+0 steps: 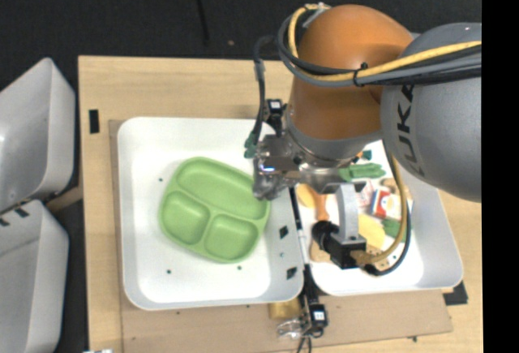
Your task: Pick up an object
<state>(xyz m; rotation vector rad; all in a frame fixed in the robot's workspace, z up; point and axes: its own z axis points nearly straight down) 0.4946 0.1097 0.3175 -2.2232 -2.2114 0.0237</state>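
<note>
A light green divided plate (207,213) with three compartments lies in the left bin (146,148), towards its right side. My gripper (264,183) hangs low at the plate's upper right rim, close to the wall between the two bins. The wrist above hides how it meets the rim. In the right bin (438,254) lie several small things, partly hidden under the arm: a green piece (362,173), a red and white piece (379,201), a yellow piece (373,231) and an orange piece (306,197).
The big orange and grey arm covers the top of the right bin and the divider. White bin floor shows left of and below the plate. The wooden bench edge runs around both bins, and grey containers stand off the bench at far left.
</note>
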